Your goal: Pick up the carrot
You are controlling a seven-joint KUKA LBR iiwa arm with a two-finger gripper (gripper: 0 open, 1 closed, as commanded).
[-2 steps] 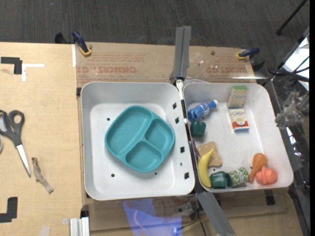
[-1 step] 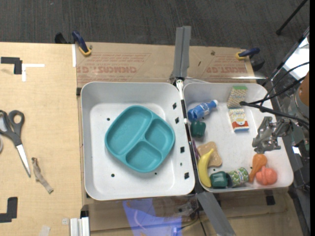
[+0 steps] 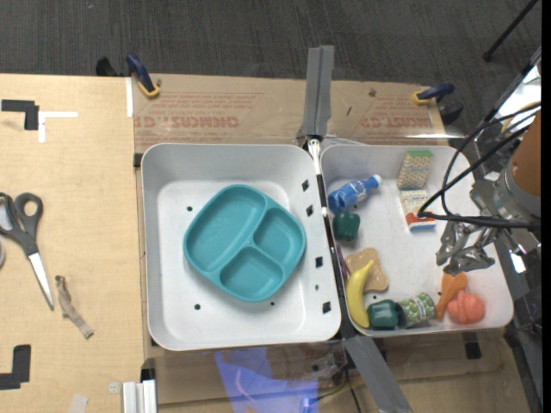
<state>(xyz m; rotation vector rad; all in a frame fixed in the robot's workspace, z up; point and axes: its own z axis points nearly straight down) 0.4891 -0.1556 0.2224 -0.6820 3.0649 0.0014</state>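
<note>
— What's in the bins from where you sit?

— I see the left bin (image 3: 155, 256) holding one teal plate (image 3: 245, 243), smooth plastic, three compartments, rounded corners. The right bin (image 3: 392, 155) is crowded: a blue bottle (image 3: 352, 192) lying on its side, a dark green pepper-like piece (image 3: 346, 224), a tan bread slice (image 3: 364, 266), a curved yellow banana (image 3: 357, 289), a green can (image 3: 385, 314) beside a printed can (image 3: 418, 308), a speckled packet (image 3: 416, 169) and a small white-and-red box (image 3: 418, 211).

— And the carrot?

— The carrot (image 3: 448, 294) is orange and tapered, near the right bin's front right corner, touching a rounded salmon-orange fruit (image 3: 467, 308).

— The gripper?

— My gripper (image 3: 465, 255) hangs right above the carrot's upper end, metal and glinting. I can't tell whether its jaws are apart or together.
</note>
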